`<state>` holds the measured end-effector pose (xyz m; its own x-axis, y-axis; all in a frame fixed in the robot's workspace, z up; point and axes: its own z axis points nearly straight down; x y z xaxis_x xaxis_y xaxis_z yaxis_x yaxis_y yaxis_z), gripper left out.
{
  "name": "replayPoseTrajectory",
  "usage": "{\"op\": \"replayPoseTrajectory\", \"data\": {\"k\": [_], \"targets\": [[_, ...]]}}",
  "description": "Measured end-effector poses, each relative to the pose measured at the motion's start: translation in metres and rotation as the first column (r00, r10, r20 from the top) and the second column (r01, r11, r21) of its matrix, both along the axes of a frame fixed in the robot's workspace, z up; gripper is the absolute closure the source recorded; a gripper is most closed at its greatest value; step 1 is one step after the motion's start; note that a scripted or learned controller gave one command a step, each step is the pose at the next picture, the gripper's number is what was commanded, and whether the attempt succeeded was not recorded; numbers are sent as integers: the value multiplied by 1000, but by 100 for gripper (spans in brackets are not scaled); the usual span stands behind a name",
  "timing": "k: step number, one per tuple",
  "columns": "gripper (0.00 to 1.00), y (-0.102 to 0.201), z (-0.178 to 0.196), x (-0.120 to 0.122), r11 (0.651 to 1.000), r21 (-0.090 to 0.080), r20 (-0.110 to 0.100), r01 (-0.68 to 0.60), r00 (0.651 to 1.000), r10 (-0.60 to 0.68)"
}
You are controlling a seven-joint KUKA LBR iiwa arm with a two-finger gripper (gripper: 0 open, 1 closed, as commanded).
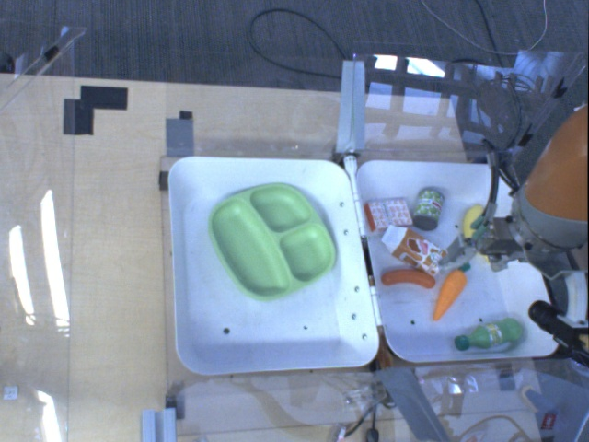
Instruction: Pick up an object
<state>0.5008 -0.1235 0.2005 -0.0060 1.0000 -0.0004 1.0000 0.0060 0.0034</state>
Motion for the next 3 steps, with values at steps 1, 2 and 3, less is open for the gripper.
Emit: {"op": "replayPoseTrajectory", "data": {"k": [1, 2, 3], "targets": [[0, -21, -111, 6, 1000, -2, 12, -3, 1000, 3], [100, -19, -99, 10, 1000, -2, 20, -6, 1000, 6], [100, 18, -10, 45, 995, 1, 4, 100, 995, -100]]}}
